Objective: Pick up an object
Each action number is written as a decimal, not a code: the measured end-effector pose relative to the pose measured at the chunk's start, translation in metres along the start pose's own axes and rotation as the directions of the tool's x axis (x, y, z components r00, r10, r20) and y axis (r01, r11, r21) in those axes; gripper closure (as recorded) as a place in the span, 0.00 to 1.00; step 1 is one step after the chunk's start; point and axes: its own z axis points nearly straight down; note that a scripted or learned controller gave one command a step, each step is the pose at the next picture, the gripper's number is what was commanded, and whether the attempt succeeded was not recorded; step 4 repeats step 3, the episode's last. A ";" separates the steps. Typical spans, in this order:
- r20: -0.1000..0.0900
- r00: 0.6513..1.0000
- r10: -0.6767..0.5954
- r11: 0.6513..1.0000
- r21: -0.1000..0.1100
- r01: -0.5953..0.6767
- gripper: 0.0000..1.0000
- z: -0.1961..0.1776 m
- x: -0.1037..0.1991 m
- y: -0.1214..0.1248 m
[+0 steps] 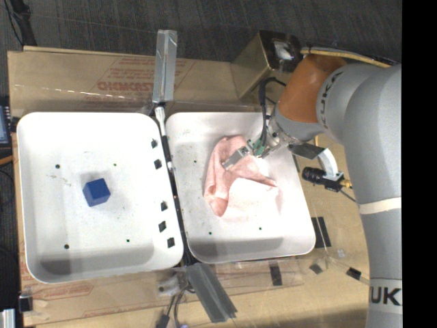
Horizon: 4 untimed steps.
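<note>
End effector (247, 152) on pink cloth (239, 180) (closure unclear); cardboard (102, 80) print reads mirrored, illegible

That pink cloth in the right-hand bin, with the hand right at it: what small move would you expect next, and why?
Probably a short lift straight up, to test the grab. The hand sits low on the upper part of the pink cloth in the right bin. Whether it has truly caught the fabric isn't clear from this view, so a small rise would show it.
</note>
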 end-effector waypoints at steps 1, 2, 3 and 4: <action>-0.001 0.995 -0.097 0.995 0.002 0.097 0.00 0.001 0.040 0.013; -0.001 0.995 -0.101 0.995 0.002 0.101 1.00 -0.010 0.040 0.014; -0.001 0.968 -0.250 0.968 0.003 0.250 1.00 -0.123 0.073 0.033; -0.001 0.968 -0.250 0.968 0.003 0.250 1.00 -0.123 0.073 0.033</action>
